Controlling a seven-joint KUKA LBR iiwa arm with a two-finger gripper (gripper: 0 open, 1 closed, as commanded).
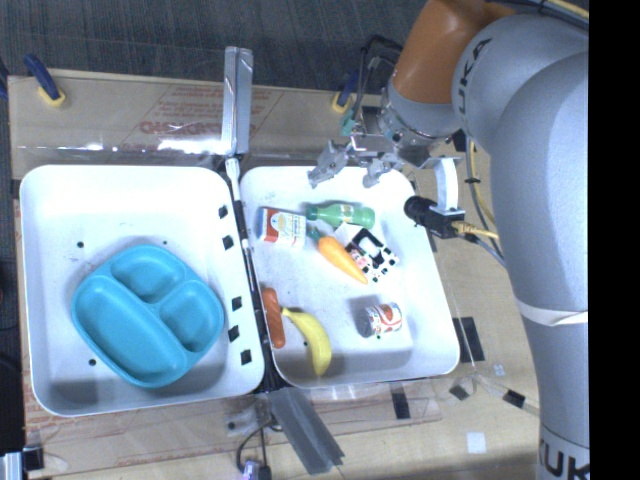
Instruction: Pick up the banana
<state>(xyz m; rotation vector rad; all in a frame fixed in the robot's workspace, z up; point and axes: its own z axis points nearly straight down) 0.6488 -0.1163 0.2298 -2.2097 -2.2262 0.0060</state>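
My fingers [350,165] hang spread apart with nothing between them, poised over the far rim of the right bin [440,318], so nothing is grasped yet.

Nearest to them, just below, lies a green bottle [341,214] on its side, and beside it, toward the divider, a small carton [282,227] with a red and white face; its print is too small for me to read. A little further from my fingers an orange carrot [337,257] lies at a slant, touching a black and white box [371,251] that bears a blocky pattern, perhaps a printed code. Further on sits a small can [382,318] with a red and white label, tipped over, wording illegible.

The banana [312,339] is about the farthest thing in this bin from my fingers: it lies curved and flat at the near-left corner, just beside a reddish sausage [272,317] that hugs the bin wall. That crowding matters, I judge, since I would have to close across the banana without catching the sausage or the wall.

Well apart, in the left bin [40,198], rests a blue divided plate [147,313]. On the brown board [150,108] covering the table beyond the bins there is faint red printing I cannot make out. My own arm [545,118] shows "KUKA" lettering.
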